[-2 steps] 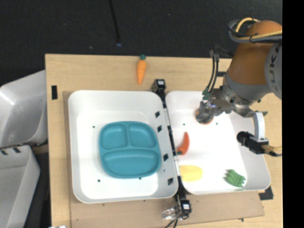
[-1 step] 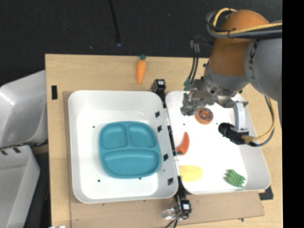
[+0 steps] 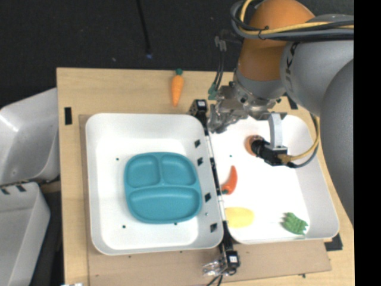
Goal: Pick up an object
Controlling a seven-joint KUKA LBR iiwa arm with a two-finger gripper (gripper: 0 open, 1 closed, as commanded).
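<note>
The gripper [image 3: 229, 117] hangs over the right bin's [image 3: 309, 219] far-left corner; whether it grips anything, I cannot tell. Nearer in that bin lie 1 red pepper [image 3: 230, 180], 1 yellow piece [image 3: 239, 217] and 1 green piece [image 3: 294, 223].

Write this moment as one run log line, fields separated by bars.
arm above right bin | red pepper, yellow item, green item lying in bin | blue tray in left bin

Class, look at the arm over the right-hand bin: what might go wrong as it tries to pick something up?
1. The pincer sits close to the divider between the bins, so it may knock that wall.
2. The red pepper lies against that wall, leaving little finger room.
3. The carrot rests on the bench outside both bins, perhaps beyond the program's picking area.
</note>
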